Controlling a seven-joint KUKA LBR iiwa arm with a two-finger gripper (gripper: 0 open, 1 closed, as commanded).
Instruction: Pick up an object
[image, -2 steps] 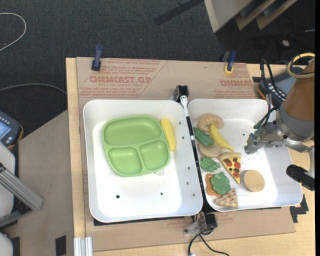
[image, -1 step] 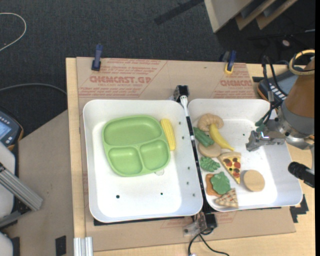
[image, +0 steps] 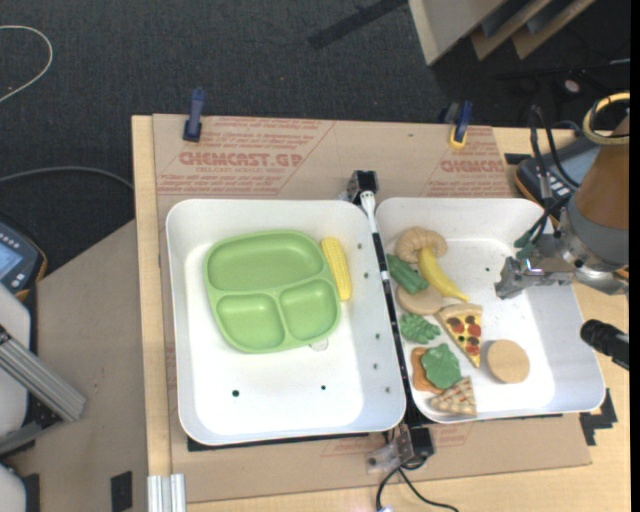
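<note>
my arm: comes in from 3 o'clock, grey with the orange band above the wrist, over the right bin (image: 560, 390).
my hand (image: 512, 278): low over bare white floor in the right bin, near its middle toward the 3 o'clock side. Nothing between the fingers. Can't tell if they're apart or together from this angle.
pick targets: all toy food, bunched along the right bin's 9 o'clock side, well apart from my hand.
banana (image: 440, 276): closest piece, at 9 o'clock from my hand, lying slanted.
mushroom (image: 420, 242): tan, at the pile's 12 o'clock end, touching the banana.
green vegetable (image: 405, 273): dark green, just at 9 o'clock of the banana.
pizza slice (image: 463, 329): 7 o'clock from my hand, red dots on top.
cookie (image: 507, 361): round, tan, at 6 o'clock from my hand, just beside the pizza slice.
broccoli (image: 438, 367): green, on an orange piece, at 9 o'clock of the cookie.
waffle wedge (image: 455, 401): at the pile's 6 o'clock end, near the bin rim.
left bin (image: 280, 400): holds a green plate (image: 271, 290) with three compartments.
corn cob (image: 337, 268): yellow, touching the plate's 3 o'clock edge.
tabletop (image: 300, 145): brown board under both bins, clamped at 12 o'clock by a blue clamp (image: 193, 114) and a yellow clamp (image: 460, 124).
</note>
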